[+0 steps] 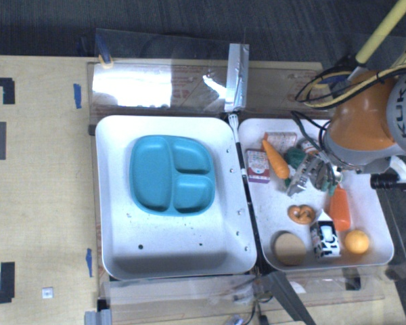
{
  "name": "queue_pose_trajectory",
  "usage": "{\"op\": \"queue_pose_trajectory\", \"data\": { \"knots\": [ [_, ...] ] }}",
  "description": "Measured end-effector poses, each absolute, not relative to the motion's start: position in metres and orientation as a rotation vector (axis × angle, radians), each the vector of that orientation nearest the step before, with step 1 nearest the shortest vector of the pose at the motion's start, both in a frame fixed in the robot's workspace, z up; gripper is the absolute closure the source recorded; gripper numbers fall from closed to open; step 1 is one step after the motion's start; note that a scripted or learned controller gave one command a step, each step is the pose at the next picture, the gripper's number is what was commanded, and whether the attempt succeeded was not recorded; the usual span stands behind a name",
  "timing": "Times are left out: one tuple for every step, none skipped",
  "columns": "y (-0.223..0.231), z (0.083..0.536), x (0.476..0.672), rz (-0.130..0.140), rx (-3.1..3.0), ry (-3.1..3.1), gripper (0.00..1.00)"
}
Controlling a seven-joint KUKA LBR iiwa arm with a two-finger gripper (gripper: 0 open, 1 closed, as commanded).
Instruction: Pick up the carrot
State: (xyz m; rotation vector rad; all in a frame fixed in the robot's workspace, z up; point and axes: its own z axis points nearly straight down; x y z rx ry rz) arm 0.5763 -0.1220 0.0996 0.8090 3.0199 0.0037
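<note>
While near jaws (304, 178), carrot (277, 159) lies free

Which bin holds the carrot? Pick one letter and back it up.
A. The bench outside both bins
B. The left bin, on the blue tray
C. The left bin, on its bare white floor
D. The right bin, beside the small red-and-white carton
D: the carrot lies slantwise in the right bin, just right of the small carton, with the gripper close to its lower end.
</note>
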Motion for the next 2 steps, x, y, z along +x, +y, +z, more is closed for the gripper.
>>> {"op": "queue_pose_trajectory", "data": {
  "knots": [
    [-0.1244,0.0872,0.6519,0.003,1.199,2.896,1.0],
    [-0.1189,0.0875,0.647,0.005,1.206,2.928,0.0]
  ]
}}
